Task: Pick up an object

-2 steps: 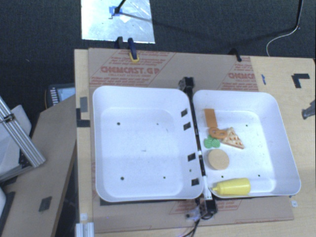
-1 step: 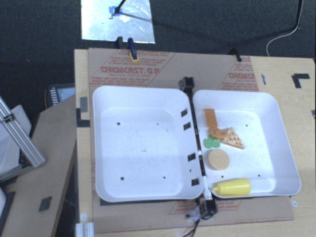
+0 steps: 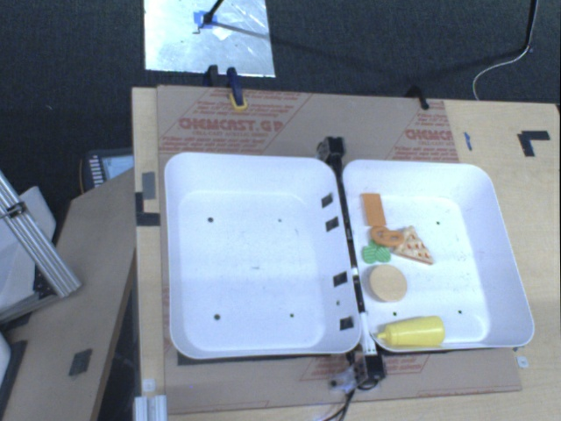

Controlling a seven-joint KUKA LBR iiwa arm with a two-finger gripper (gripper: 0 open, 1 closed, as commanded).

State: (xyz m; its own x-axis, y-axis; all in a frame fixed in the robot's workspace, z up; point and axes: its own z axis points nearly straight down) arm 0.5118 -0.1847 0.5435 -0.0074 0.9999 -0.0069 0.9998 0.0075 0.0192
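Looking down on the bench, two white bins sit side by side on a brown printed board (image 3: 263, 117). All the action is in the right bin (image 3: 501, 261), where the candidates for a pick are bunched along its left side, near the centre of the frame.

Topmost is an orange rectangular block (image 3: 372, 208), lying flat. Just below it a small orange piece (image 3: 382, 234) touches a pizza-slice toy (image 3: 414, 246), whose point aims toward the lower right. A little green item (image 3: 377, 254) is tucked against the lower left of that pair. Below that, a tan round disc (image 3: 387, 283) lies flat, close to the divide between the bins. At the bottom a yellow bottle (image 3: 410, 331) lies on its side along the bin's lower wall, its cap end pointing left.

The left bin (image 3: 178, 261) shows its white floor with a few dark dots. Black clips (image 3: 331, 147) mark the seam where the bins meet.

As for the gripper, apart or together, I cannot tell.

Upper left of the frame, a shiny silver sheet (image 3: 209, 24) lies on the dark floor, and a yellow clamp (image 3: 236, 95) bites the board's top edge. A white cable (image 3: 504, 60) loops at upper right.
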